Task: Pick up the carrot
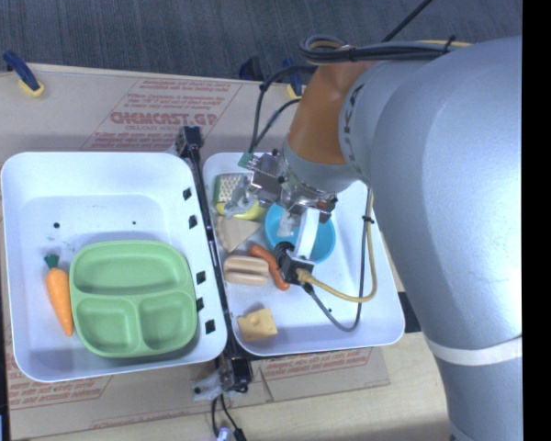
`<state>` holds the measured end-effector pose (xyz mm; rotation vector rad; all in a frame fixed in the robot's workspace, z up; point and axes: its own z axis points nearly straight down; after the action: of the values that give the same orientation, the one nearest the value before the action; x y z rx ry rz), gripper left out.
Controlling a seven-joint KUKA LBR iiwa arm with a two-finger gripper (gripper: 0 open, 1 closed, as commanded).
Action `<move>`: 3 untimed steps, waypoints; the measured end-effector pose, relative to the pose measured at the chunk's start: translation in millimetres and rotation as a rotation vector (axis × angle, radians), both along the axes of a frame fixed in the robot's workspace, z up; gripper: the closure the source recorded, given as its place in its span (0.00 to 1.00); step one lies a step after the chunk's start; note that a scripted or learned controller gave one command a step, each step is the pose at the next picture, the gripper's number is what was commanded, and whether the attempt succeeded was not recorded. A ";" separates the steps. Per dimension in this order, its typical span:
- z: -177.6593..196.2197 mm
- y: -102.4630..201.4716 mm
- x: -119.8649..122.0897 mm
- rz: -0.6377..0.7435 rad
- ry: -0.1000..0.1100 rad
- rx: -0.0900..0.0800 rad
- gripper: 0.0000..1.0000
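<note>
Lying in left bin, carrot, well apart from pincer, pincer's state unclear.

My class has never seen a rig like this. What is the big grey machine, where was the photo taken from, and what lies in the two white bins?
The grey machine is a robot arm reaching in from the right; its gripper hangs over the right bin. One fixed camera looks down on the bench at a slant. The left bin holds a green divided plate and, beside it, the carrot that the robot should pick up. The right bin holds, among other things, a blue bowl and a cheese wedge. Whether the gripper holds anything cannot be told.
</note>
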<state>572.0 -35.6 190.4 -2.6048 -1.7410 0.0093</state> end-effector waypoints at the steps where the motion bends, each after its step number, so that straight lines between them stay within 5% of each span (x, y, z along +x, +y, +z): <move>1: -0.2 57.3 -32.6 0.073 0.004 0.001 0.00; 2: 116.5 40.9 11.7 0.151 -0.011 -0.006 0.00; 3: -4.4 106.3 -19.7 0.201 0.011 -0.001 0.00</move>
<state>552.3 70.7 186.0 -2.4140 -1.9902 0.0261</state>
